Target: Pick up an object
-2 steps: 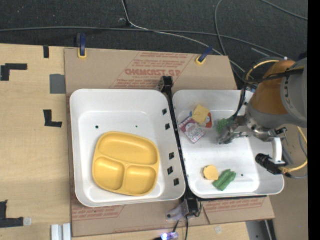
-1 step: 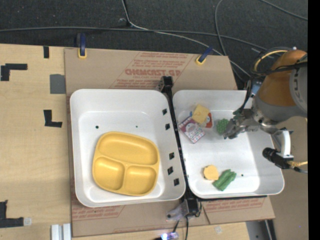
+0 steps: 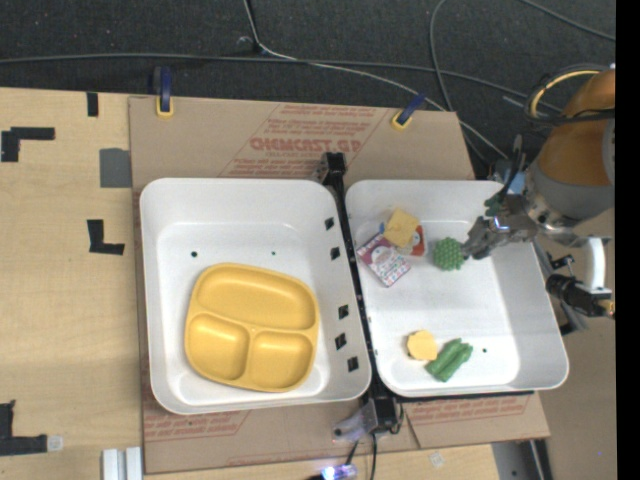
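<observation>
The divider [image 3: 345, 268] where the two white bins meet serves as the landmark.

Far left of the divider, the left bin [image 3: 160, 268] holds a yellow compartment tray [image 3: 252, 326], which sits low and central there. Bare white floor runs all along the tray's upper side and in a narrower strip between the tray and the divider; its lower edge lies close to the bin's front wall.

Just right of the divider, in the right bin [image 3: 520, 358], a small pink-and-white packet [image 3: 384, 260] lies tilted, with a yellow block [image 3: 402, 228] touching its upper right corner. Further right of the divider sits a green knobbly ball [image 3: 447, 254]. Toward the front wall, right of the divider, a small yellow piece [image 3: 421, 346] rests just beside a green oblong toy [image 3: 449, 359]. A wide open patch of floor separates this lower pair from the upper group.

Furthest from the divider, the gripper [image 3: 484, 236] hangs over the right bin near its right wall, tips just beside the green ball. Whether the fingers are spread or closed cannot be told, and no object is seen between them.
</observation>
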Robot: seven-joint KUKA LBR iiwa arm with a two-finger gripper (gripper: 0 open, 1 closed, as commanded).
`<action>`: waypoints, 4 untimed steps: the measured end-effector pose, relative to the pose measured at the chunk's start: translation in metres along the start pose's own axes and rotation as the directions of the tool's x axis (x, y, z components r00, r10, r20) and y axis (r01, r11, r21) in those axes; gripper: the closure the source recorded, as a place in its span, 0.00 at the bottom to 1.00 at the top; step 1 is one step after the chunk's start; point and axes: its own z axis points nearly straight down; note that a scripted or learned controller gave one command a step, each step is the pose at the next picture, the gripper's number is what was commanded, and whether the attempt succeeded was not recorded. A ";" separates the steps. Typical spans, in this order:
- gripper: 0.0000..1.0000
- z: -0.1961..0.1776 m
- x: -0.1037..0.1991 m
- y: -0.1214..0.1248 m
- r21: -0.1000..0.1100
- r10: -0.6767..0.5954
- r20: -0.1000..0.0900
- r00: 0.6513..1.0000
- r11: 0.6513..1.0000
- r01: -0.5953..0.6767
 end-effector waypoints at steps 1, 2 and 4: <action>1.00 -0.053 0.000 0.002 -0.001 -0.001 0.000 1.000 1.000 0.001; 1.00 -0.060 0.055 0.013 0.003 -0.006 -0.003 1.000 1.000 0.006; 1.00 -0.056 0.163 0.028 0.005 -0.006 -0.003 1.000 1.000 0.006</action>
